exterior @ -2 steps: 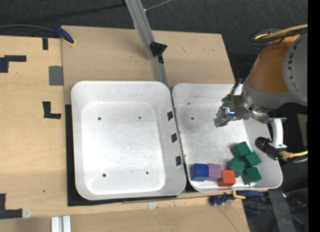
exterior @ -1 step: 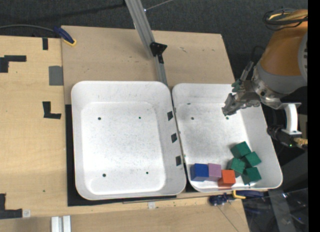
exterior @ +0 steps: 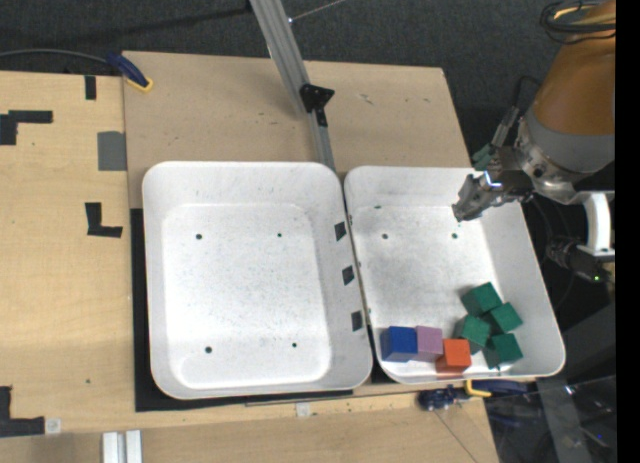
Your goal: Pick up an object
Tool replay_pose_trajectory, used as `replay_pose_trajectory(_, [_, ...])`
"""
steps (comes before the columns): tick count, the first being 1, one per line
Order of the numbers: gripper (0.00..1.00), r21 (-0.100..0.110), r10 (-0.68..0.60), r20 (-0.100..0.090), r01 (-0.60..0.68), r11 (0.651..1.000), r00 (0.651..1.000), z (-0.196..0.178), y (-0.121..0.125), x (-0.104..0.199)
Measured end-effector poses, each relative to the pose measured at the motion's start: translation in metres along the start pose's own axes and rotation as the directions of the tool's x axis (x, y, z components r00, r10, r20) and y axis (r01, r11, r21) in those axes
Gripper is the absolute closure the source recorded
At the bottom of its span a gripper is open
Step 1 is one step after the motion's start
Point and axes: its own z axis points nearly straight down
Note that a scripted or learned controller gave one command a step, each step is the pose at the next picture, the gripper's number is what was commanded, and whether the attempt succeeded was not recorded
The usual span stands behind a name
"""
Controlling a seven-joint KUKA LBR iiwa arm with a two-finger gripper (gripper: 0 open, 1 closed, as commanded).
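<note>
The left bin (exterior: 245, 276) sits well to the left of the gripper (exterior: 470, 201), which hangs over the far right part of the right bin (exterior: 400, 251); whether its jaws are open or shut I cannot tell, and nothing shows between them. The blocks lie well below the jaws along the near wall: blue block (exterior: 401, 341), purple block (exterior: 429, 340), orange block (exterior: 456, 353), green blocks (exterior: 490, 323). A good approach probably targets the blue block at the row's open end.

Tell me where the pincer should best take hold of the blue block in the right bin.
Probably from above, across the blue block's far and near faces. Its left face sits close to the right bin's wall and the purple block touches its right side, so those faces look blocked.
</note>
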Motion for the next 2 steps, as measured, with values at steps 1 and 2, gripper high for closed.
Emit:
replay_pose_trajectory(1, [1.0, 0.002, -0.004, -0.001, 0.004, 1.0, 1.0, 0.0, 0.023, 0.048])
replay_pose_trajectory(2, [1.0, 0.004, -0.004, -0.001, 0.004, 1.0, 1.0, 0.022, 0.048, 0.095])
